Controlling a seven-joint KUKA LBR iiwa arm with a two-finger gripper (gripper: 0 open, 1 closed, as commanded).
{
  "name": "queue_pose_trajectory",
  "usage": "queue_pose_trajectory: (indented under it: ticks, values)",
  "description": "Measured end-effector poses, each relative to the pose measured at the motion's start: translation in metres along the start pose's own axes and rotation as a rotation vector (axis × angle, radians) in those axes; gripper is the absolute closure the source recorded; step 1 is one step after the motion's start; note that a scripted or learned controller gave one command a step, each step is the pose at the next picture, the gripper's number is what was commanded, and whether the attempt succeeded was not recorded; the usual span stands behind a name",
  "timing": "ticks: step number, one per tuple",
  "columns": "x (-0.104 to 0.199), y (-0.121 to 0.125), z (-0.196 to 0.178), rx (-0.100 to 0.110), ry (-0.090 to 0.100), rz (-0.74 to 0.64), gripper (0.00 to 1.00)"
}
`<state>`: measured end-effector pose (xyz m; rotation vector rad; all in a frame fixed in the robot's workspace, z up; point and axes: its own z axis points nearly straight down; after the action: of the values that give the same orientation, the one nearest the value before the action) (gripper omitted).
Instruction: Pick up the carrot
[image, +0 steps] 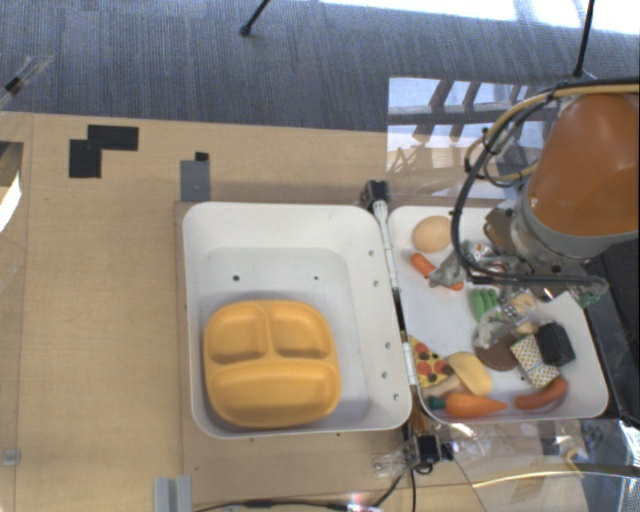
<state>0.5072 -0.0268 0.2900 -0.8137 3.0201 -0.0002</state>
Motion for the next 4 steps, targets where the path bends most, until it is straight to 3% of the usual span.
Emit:
queue_pose_trajectory:
  ticks: [1, 2, 3, 4]
  values:
    - [-0.067, 0.091, -0.006, -0.004, -0.002, 0.068, 0.0]
    - [-0.079, 0.147, 0.123, -0.012, 0.019, 0.016, 0.0]
    - [-0.131, 0.12, 0.18, 0.002, -0.027, 0.14, 0.0]
    - [-0.133, 0.129, 0.183, 0.013, -0.041, 0.296, 0.0]
